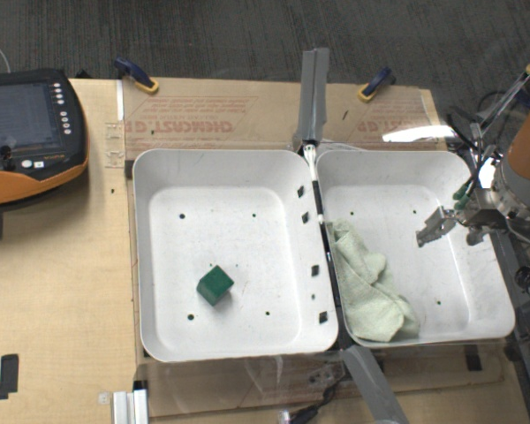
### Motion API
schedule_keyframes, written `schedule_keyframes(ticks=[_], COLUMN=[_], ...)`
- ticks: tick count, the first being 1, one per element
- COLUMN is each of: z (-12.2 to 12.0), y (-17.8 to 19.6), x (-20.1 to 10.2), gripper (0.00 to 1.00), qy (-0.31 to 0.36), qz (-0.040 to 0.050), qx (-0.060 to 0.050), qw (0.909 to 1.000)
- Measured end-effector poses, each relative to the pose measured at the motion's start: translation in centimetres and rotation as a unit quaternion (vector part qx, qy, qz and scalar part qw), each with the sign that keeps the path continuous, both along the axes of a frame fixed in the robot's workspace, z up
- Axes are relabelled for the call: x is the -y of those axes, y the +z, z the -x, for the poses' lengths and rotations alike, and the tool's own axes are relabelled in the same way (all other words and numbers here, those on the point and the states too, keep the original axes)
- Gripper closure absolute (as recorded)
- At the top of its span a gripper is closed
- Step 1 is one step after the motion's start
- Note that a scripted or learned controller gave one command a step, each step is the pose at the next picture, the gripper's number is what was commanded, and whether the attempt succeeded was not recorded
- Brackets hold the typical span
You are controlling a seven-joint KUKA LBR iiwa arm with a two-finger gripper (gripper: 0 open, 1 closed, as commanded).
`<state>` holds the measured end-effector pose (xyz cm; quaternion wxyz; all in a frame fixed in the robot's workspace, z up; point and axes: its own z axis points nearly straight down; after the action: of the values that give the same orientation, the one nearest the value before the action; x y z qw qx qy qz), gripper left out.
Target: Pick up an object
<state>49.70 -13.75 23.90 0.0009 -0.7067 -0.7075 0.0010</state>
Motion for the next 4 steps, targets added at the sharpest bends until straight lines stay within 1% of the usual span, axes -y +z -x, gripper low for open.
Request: schedule_keyframes(ticks=[1,2,3,4], z=[2.0,2.0,1.9,2.0], y=[-4.9,-4.8,-2.8,-4.9], x=[-8.0,-15.8,-10.5,-13.0], gripper=[0.0,0.0,0.0,0.0], qy=[-0.071,-0.129,-0.095,-0.113], qz=[0.0003,0.0008,0.0008,0.0009], qx=[-0.001,0.0,0.001,-0.001], qw=[0.9975,0.9917,0.9955,0.9936])
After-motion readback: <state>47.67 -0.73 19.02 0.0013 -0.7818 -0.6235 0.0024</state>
